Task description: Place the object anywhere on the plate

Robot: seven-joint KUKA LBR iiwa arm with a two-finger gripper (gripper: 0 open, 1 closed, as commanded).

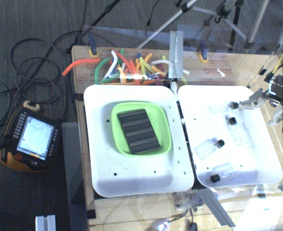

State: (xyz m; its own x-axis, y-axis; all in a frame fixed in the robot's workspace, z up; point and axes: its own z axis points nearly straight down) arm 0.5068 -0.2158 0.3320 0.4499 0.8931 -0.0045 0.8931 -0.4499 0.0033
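Plate point(166, 129), green, sits in the middle of the left bin point(100, 177), with a dark ribbed block point(139, 131) lying on it. 4 clear vials lie scattered in the right bin point(271, 170). Gripper point(249, 102) hovers at that bin's top right corner; its opening cannot be told.

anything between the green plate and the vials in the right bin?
In the camera view, the green plate, bearing a dark ridged block, sits in the left bin. Between it and the nearest vial lie white bin floor and the two bins' adjoining rims.
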